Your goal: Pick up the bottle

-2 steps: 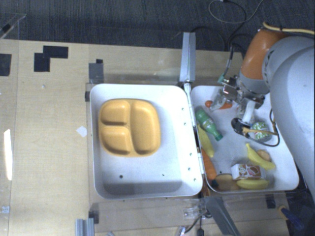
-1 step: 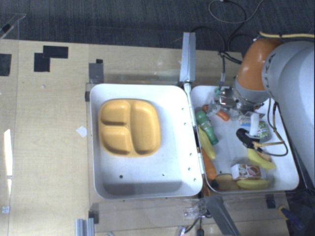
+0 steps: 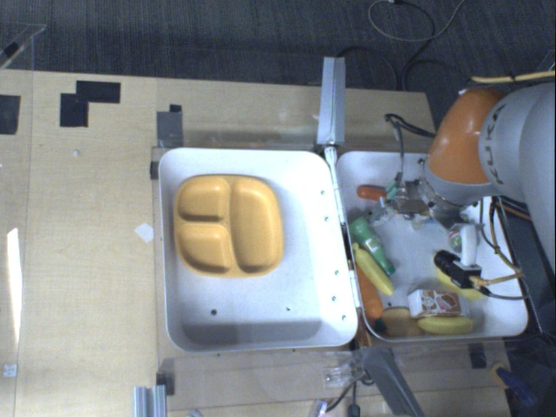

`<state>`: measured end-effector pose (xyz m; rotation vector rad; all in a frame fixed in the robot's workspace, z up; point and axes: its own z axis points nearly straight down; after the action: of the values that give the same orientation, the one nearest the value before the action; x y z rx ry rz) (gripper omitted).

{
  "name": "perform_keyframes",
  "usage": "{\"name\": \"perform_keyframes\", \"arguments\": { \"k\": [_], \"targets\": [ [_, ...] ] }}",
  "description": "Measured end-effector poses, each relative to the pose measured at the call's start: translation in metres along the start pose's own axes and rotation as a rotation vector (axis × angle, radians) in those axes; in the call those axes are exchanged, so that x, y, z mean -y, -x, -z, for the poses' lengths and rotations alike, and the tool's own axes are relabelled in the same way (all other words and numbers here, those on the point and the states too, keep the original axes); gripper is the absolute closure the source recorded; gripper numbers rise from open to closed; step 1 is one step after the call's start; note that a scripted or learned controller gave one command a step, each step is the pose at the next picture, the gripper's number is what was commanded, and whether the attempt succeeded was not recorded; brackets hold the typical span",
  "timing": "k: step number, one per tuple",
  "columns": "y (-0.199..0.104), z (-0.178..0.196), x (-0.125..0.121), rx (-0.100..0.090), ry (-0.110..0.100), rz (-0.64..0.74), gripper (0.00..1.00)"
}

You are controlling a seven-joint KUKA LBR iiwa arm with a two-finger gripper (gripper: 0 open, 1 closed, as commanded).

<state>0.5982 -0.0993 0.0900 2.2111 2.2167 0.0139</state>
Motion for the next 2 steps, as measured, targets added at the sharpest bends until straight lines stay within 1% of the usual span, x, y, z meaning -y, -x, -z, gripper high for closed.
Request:
{"name": "perform_keyframes", "arguments": {
  "k": [1, 2],
  "targets": [
    [-0.045, 0.096, 0.044, -0.001, -0.008, -0.167, 0.0],
    [-0.013, 0.0, 0.032, 0.0, 0.0, -0.12, 0.0]
  ]
}}
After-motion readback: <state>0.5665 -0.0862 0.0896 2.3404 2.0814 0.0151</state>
